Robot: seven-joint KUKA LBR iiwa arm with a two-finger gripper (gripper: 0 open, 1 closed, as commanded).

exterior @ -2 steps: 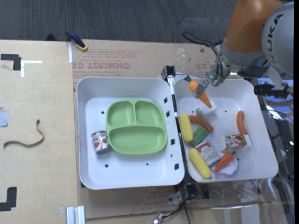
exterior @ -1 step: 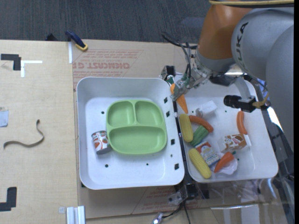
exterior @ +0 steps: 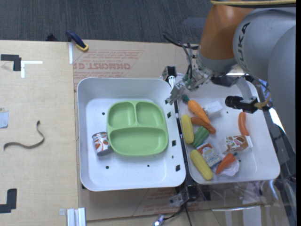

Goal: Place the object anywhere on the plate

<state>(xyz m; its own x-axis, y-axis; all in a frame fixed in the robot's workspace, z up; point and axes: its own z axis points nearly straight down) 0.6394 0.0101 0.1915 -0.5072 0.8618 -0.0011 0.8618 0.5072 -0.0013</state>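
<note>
Carrot (exterior: 197,109) lies just beside claw (exterior: 178,91), seemingly not gripped.

wooden bench (exterior: 37,173) bears two white bins (exterior: 127,180) and cardboard (exterior: 106,62).

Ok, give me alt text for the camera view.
A green divided plate sits in the left white bin beside a small can. The robot's hand hovers at the right bin of toy food, including corn and a carrot.

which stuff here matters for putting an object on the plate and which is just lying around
For the job: green plate, gripper, toy food in the right bin, such as the carrot and corn cob.

Lying about: small can, blue clamp, curved strip.
</note>
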